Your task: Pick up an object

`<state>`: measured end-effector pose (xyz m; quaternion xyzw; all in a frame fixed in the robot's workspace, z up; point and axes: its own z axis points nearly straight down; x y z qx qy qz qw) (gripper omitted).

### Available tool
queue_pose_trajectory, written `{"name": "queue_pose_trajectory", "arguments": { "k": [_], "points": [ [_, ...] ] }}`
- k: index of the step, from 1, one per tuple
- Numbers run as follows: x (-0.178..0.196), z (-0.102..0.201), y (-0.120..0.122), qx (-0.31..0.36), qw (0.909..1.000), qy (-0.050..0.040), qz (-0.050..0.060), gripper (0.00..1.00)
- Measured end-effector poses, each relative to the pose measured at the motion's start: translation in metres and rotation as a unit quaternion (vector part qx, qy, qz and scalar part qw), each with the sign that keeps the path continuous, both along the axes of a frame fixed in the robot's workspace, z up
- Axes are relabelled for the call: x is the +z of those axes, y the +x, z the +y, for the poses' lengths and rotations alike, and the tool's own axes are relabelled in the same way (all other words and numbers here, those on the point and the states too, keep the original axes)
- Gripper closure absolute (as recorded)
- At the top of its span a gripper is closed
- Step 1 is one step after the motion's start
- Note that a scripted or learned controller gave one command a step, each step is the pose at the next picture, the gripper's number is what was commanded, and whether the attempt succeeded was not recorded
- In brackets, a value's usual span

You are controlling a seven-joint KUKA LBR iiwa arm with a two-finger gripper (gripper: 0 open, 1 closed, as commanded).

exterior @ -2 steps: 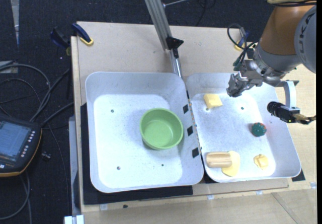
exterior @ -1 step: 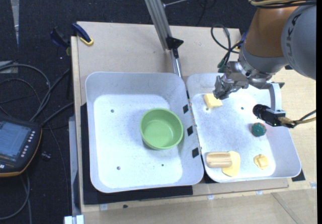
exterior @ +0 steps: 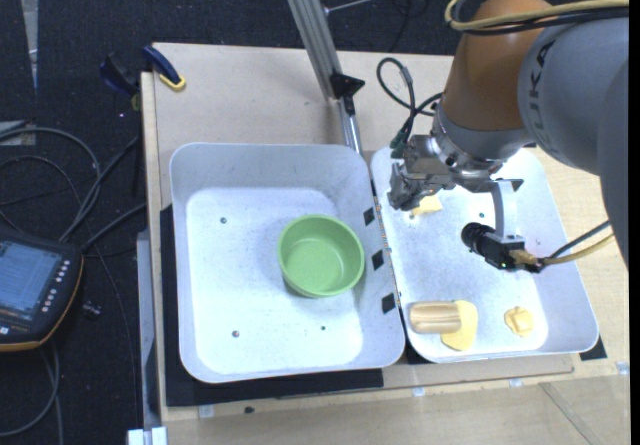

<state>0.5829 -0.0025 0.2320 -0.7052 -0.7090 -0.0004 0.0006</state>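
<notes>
Dark carpet strewn with cables surrounds a pale wooden bench point(exterior: 250, 98), on which two shallow white bins sit side by side. Resting alone in the left bin point(exterior: 200, 233), a little right of its middle, is a green bowl point(exterior: 321, 254), upright and well apart from the arm. Along the near edge of the right bin point(exterior: 560, 273) lie a tan cylindrical block point(exterior: 432, 316) touching a yellow piece point(exterior: 462, 337), with a smaller yellow object point(exterior: 518, 320) just to their right. The arm reaches in from the right and hangs low over the far left part of the right bin, its gripper point(exterior: 408, 188) pointing down beside a small pale yellow item point(exterior: 430, 204) that peeks out from under the wrist. Judging by that posture, the item looks like the target of a grasp, since the tool sits right at it. Whether the gripper is parted or closed on anything cannot be told from this angle; the wrist body hides it, and nothing is visibly held.
</notes>
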Motion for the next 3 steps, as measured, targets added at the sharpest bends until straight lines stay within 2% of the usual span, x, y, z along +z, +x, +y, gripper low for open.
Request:
{"name": "queue_pose_trajectory", "arguments": {
  "k": [1,2,3],
  "points": [
    [-0.006,0.051,-0.017,-0.001,1.0,-0.0002,0.0,1.0],
    [0.009,0.1,-0.05,0.0,1.0,0.0001,0.0,1.0],
    [0.011,0.1,-0.046,-0.002,1.0,-0.0006,0.0,1.0]
  ]
}}
